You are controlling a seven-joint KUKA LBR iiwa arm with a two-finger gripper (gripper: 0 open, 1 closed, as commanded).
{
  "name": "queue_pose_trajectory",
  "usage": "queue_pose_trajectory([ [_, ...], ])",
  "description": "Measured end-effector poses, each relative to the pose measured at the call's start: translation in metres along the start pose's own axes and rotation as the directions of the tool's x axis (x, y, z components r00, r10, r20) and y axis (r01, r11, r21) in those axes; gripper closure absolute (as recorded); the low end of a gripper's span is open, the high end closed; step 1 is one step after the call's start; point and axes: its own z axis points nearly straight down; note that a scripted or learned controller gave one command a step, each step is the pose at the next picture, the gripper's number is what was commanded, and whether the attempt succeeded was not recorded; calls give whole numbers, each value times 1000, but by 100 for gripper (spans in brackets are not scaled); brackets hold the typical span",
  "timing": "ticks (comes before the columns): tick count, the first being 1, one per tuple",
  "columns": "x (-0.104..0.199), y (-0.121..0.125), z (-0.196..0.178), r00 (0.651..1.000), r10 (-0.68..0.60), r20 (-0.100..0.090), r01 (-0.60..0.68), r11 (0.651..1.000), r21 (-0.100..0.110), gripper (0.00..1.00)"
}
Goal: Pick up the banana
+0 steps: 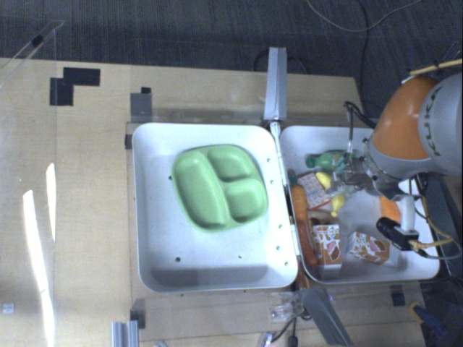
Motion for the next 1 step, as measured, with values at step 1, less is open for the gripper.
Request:
queue_pose_trajectory([
  [1, 47, 60, -65, 996, 85, 2, -85, 996, 8, 100],
])
